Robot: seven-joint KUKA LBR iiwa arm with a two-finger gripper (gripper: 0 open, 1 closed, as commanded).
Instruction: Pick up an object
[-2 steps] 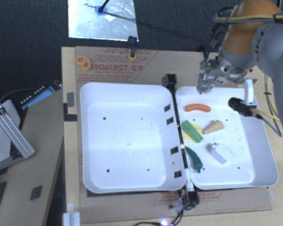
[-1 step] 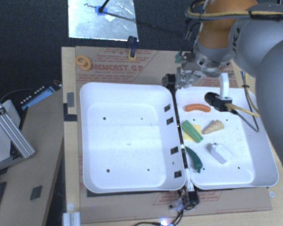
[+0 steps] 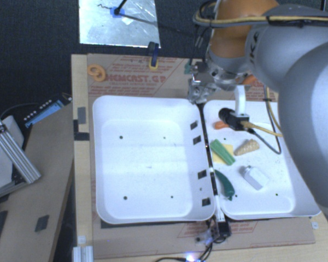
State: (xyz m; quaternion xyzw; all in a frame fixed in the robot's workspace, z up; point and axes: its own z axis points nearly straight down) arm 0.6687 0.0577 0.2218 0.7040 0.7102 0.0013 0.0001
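Observation:
My gripper [image 3: 199, 93] hangs over the far end of the divider between the two bins, with the grey arm and its orange band above it. Nothing shows between its fingers. In the right bin [image 3: 273, 203] lie a green block [image 3: 222, 152], a dark green curved piece [image 3: 226, 184], a tan ridged cone-like piece [image 3: 246, 147], a small white bottle [image 3: 252, 177] and an orange piece [image 3: 220, 125] partly hidden by a black fitting. All these objects lie nearer the camera than the gripper.
The left bin [image 3: 145, 162] is a shallow white tray with small dark dots. Black clips line the divider [image 3: 203, 157]. A cable loops over the right bin. Cardboard [image 3: 131, 75] lies under both bins, with a blue-yellow clamp [image 3: 152, 55] at the far edge.

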